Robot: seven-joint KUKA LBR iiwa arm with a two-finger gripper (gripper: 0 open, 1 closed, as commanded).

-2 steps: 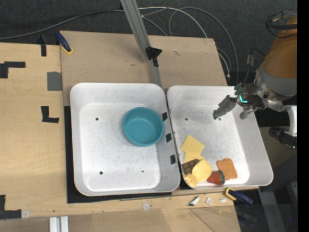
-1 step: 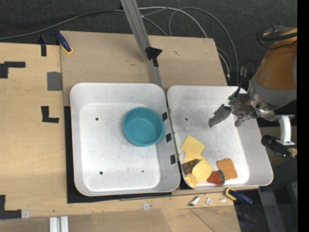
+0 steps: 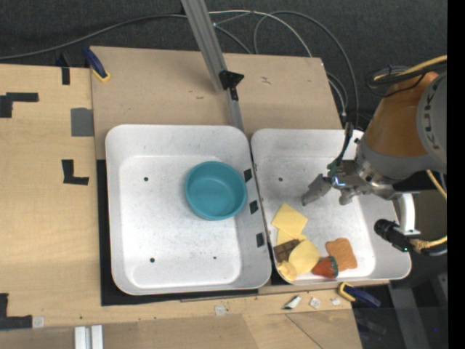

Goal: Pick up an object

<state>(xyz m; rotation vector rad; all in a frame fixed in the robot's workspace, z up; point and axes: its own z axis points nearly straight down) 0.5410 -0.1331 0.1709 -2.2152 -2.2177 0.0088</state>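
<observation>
We see a pale plywood bench (image 3: 43, 158) with black tape marks, two shallow white plastic bins (image 3: 131, 267), and the two-finger gripper (image 3: 329, 192) spread wide, holding nothing.

Two white bins (image 3: 123, 195), wooden bench (image 3: 43, 166), cables (image 3: 290, 24), metal pole (image 3: 203, 27)

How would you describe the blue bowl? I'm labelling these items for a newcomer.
Find the left white plastic bin of the two on the bench. The round teal-blue bowl sits upright toward its right side, alone there, unlike the flat yellow and orange pieces clustered in the other bin.
</observation>
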